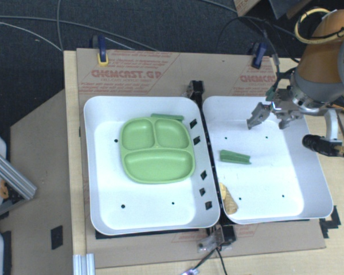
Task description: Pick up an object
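A green stick-shaped piece (235, 157) lies flat in the right bin (309, 205), near its left-middle. A tan, crumpled item (227, 199) rests against that bin's front-left corner. My gripper (270, 118) hangs over the back of the right bin, up and to the right of the green piece and apart from it. Its two fingers are spread, with nothing between them. In the left bin (103, 199) sits a green divided plate (157, 150), with a dark green strip (167, 117) peeking out behind its far edge.
Black clips line the divider (202, 148) between the bins. Blue clamps (102, 49) hold the cardboard base at the back. The arm's grey and orange body (324, 56) stands over the right bin's back right corner. A black cable connector (320, 145) juts at the right rim.
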`<act>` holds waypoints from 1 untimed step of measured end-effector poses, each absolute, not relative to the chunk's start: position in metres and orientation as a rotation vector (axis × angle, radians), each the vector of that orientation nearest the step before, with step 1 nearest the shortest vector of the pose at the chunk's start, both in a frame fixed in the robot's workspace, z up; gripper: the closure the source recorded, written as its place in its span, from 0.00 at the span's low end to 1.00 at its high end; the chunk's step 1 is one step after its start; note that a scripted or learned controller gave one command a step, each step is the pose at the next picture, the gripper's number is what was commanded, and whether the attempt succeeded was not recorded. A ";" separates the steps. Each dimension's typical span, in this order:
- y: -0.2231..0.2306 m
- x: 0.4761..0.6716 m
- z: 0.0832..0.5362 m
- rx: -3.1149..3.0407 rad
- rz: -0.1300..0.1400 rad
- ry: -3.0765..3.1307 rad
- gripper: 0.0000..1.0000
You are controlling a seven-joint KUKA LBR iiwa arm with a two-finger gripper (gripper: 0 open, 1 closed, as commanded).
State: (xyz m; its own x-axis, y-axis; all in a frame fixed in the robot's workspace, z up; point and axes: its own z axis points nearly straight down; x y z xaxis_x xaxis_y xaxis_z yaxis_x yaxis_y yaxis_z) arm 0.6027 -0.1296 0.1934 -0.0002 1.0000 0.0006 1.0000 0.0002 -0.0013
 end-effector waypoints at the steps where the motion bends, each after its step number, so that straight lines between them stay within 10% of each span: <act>1: -0.127 0.598 0.131 -2.217 0.006 -2.216 0.00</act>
